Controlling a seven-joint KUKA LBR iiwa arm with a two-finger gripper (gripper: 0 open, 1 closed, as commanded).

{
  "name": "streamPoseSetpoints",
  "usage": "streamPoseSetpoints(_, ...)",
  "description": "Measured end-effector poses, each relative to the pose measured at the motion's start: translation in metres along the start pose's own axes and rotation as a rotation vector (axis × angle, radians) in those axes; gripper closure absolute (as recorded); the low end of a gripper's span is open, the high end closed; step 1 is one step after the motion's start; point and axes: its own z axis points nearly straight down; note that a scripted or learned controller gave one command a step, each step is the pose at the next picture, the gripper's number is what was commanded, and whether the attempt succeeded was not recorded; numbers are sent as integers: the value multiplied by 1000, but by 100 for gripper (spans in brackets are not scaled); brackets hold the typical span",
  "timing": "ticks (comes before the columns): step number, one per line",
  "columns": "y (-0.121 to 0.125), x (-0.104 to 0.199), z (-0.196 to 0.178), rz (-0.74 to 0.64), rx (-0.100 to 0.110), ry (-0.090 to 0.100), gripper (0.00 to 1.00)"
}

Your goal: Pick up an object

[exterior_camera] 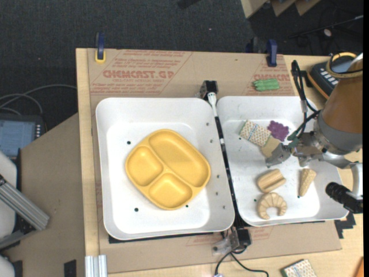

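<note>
The right bin [230, 154] holds several toy foods: a patterned cracker [254, 132], purple grapes [278, 130], a tan block [269, 146], a bread roll [271, 180], a croissant [272, 205] and an ice cream cone [306, 181]. My gripper [289, 159] hangs low over the middle of this bin, just right of the tan block and above the roll and cone. Its two dark fingers stand spread apart, open, with nothing between them.
The left bin [109, 154] carries a yellow divided plate [167, 168]. A small green object [266, 85] lies on the bench behind the right bin. The grey arm with its orange band [346, 105] comes in over the right bin's far right side, with cables beside it.
</note>
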Motion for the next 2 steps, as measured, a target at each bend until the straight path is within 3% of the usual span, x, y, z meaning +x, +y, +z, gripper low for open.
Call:
streamPoseSetpoints(1, 11, -11, 106, 1, 1, 0, 0)
streamPoseSetpoints(2, 12, -12, 91, 2, -5, -2, 100)
